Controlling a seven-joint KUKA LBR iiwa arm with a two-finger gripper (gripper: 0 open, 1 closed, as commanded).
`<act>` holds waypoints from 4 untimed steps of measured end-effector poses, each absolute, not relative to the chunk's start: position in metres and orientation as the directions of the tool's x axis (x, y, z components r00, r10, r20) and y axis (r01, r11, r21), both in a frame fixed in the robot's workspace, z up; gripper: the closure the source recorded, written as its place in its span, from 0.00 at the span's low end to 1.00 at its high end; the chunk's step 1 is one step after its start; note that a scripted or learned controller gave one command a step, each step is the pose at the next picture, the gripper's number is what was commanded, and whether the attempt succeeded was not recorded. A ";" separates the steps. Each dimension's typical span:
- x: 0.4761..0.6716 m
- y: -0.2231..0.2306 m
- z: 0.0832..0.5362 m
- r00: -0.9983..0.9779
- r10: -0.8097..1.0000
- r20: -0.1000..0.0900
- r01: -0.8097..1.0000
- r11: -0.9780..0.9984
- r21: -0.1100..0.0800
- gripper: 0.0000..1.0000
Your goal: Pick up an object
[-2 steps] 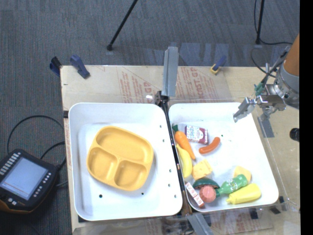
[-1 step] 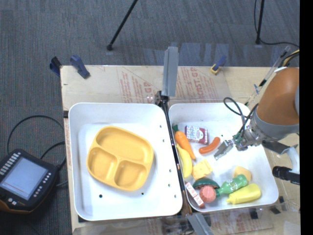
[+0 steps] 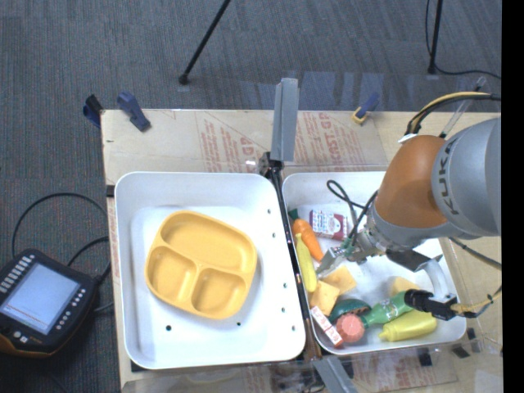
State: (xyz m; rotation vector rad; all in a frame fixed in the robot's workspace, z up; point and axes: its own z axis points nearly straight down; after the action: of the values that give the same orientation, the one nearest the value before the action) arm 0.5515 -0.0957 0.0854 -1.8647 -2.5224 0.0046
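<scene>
The gripper [image 3: 337, 258] hangs low in the right bin [image 3: 372, 183], right of frame centre; whether it grasps anything cannot be told. A yellow cheese wedge [image 3: 340, 280] lies just below it, touching or nearly so, with a yellow banana [image 3: 305, 264] just to its left.

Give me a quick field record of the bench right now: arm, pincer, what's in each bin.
arm: reaches in from the right, over the right bin
pincer: low over the toy food, above a yellow block
held item: nothing seen between its tips
left bin: holds a yellow divided tray
right bin items: carrot, corn cob, small red-and-white carton, green bottle, yellow bottle, red round piece
</scene>
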 end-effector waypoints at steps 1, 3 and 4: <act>0.549 -0.097 0.091 -0.286 0.958 0.008 0.958 0.286 -0.013 1.00; 0.586 -0.047 0.201 0.050 0.999 0.000 0.999 -0.050 -0.009 1.00; 0.555 -0.112 0.134 -0.593 0.805 0.007 0.805 0.593 -0.006 1.00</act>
State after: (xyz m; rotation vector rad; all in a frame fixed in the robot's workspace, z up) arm 0.5548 -0.1118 0.1343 -1.4130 -2.7954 0.0037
